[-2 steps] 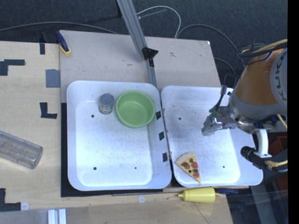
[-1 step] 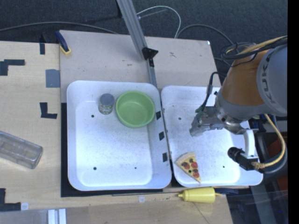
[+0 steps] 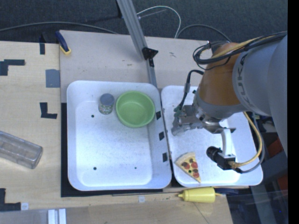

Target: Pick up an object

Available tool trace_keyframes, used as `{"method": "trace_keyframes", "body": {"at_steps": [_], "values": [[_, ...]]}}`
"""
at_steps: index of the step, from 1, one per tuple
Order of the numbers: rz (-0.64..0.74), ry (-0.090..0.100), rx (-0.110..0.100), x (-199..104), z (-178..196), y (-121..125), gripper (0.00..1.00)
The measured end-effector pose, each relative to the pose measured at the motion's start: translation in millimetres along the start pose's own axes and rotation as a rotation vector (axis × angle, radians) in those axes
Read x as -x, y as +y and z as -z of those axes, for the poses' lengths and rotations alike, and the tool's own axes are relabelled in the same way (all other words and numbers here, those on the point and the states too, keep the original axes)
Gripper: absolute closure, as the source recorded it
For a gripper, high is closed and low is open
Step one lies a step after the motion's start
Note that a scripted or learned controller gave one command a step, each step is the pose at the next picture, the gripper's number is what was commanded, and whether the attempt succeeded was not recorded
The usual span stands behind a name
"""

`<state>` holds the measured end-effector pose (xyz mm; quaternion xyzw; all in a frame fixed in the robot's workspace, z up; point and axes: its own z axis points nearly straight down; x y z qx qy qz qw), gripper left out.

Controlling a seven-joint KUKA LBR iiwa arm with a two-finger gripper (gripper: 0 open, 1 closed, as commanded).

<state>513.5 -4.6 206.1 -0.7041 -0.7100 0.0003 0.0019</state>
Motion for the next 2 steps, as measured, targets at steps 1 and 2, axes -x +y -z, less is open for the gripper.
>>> {"method": "trace_keyframes", "body": {"at_steps": [1, 2], "values": [[0.000, 0.000, 0.000, -54.6, 6.4, -12.7, 1.00], [-0.001, -0.001, 0.001, -100.0, 13.3, -2.5, 1.00]]}}
